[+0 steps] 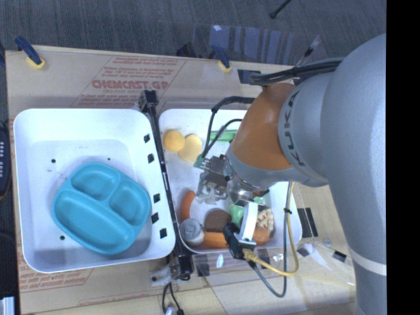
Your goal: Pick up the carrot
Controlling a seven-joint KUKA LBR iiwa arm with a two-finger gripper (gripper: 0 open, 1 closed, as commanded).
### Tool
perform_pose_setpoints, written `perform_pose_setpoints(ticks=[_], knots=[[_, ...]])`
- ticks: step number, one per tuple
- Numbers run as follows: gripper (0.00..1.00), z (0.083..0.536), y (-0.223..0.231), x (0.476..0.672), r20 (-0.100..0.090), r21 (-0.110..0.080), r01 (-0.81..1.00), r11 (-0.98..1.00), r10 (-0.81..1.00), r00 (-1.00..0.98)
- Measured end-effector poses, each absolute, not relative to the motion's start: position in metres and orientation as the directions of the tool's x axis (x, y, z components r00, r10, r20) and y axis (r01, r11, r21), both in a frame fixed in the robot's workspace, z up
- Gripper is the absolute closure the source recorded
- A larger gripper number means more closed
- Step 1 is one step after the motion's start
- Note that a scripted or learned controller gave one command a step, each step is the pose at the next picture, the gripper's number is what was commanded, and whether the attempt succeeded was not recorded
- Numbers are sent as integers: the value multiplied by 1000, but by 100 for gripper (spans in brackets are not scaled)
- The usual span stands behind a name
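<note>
blue plate (102, 205) in left bin (39, 130); carrot (216, 239) in right bin (180, 120); hand (215, 184) state unclear

KUKA iiwa arm (341, 117): large smooth light-grey casing, rounded and cylindrical, glossy with soft highlights. Orange band (262, 126) wraps the segment above the wrist, dome-shaped from this angle; at its 3 o'clock edge, dark "KUKA" lettering (290, 133) runs along the grey shell. Wrist assembly (220, 176) at 7 o'clock of the band: bare metal, blocky, with small fittings and screws, detail too fine to resolve. Black cables (289, 74) loop over the band at 12 o'clock. A black lead with a yellow cable (272, 268) trails off at 6 o'clock. A white bracket-like piece (249, 220) sits below the wrist.
</note>
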State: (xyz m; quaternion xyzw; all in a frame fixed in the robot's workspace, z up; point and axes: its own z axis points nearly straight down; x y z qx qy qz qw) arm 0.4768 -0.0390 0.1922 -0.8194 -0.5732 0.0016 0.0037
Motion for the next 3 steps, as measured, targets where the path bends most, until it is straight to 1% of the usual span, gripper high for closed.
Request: perform_pose_setpoints(ticks=[1, 2, 3], knots=[[100, 117, -92, 475, -2, -15, 960, -279, 960, 279], [100, 94, -129, 500, 0, -5, 999, 41, 999, -41], [100, 103, -165, 490, -1, 1, 999, 51, 999, -51]])
